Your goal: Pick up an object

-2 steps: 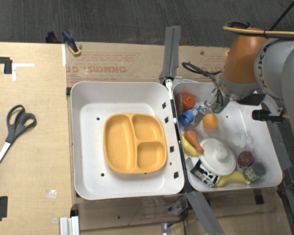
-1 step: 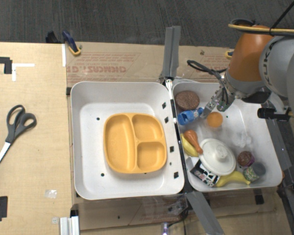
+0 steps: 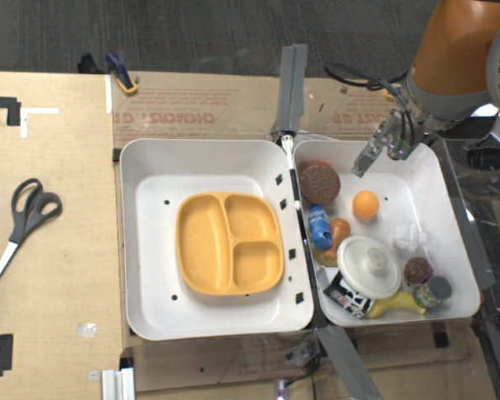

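- Camera view from my remote seat: the gripper hangs over the back of the right bin, up and to the right of the brown ball.
- Fingers look spread apart with nothing between them, so it's carrying nothing as far as I can see.
- Landmark for everything is that brown ball. The orange ball sits just right of it and a bit nearer the camera, clear of the gripper.
- Below the brown ball there's a blue thing hugging the bin's left wall, with a white round lid further down and to the right.
- Way down-right of the brown ball: a dark reddish ball, a small can and a banana near the front edge.
- Left of the brown ball, across the divider, the left bin holds a yellow divided plate.
- Far left of it, on the bench, a pair of scissors.
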{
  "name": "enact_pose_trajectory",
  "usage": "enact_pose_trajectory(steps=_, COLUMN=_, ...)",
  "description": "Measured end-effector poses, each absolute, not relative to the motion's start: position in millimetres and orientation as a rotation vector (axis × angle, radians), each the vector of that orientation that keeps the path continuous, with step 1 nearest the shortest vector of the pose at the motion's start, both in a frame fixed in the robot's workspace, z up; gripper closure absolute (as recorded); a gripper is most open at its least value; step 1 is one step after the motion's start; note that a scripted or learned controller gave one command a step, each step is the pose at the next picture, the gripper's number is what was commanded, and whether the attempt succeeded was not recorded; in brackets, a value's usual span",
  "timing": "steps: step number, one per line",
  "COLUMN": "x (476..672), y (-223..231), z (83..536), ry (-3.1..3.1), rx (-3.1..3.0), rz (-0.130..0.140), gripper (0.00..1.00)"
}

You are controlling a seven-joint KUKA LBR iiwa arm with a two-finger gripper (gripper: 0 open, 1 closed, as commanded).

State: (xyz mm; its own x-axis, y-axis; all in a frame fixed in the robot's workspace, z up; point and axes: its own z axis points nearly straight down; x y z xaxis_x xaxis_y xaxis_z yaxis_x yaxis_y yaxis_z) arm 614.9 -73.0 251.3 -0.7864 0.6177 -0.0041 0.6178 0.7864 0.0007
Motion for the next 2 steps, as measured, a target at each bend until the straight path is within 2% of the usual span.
enact_pose_trajectory(steps=1, x=650.8, y=-51.2, z=294.9, ry=2.824, rx=1.369, rz=-0.002, gripper=1.0)
enact_pose_trajectory(steps=2, x=651.7, y=-50.8, z=303.7, ry=2.824, rx=1.362, rz=-0.004, gripper=1.0)
